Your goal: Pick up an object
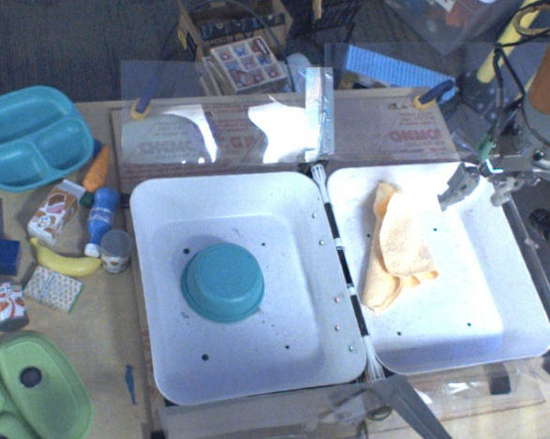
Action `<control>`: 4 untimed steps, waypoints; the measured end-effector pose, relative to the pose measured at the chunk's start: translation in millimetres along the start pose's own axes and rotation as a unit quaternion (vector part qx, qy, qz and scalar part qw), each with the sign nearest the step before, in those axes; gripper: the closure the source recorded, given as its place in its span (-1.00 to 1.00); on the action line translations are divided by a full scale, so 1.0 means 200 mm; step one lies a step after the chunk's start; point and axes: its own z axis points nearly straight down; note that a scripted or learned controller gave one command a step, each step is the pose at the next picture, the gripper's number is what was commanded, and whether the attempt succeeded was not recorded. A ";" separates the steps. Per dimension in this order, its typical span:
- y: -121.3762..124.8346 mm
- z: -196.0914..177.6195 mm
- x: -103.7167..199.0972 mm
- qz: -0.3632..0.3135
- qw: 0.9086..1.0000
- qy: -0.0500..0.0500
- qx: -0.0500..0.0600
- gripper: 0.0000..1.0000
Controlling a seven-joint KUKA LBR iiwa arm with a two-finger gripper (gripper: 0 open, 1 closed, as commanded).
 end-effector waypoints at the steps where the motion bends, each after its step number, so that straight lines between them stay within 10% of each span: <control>1: 0.28 0.47 0.19 0.020 1.000 0.000 0.000 -1.00; 2: 0.43 0.81 0.31 -0.067 0.998 -0.001 -0.002 -1.00; 3: 0.44 0.75 0.30 -0.067 0.998 -0.003 -0.005 1.00; 4: 0.44 0.75 0.30 -0.067 0.998 -0.003 -0.005 -1.00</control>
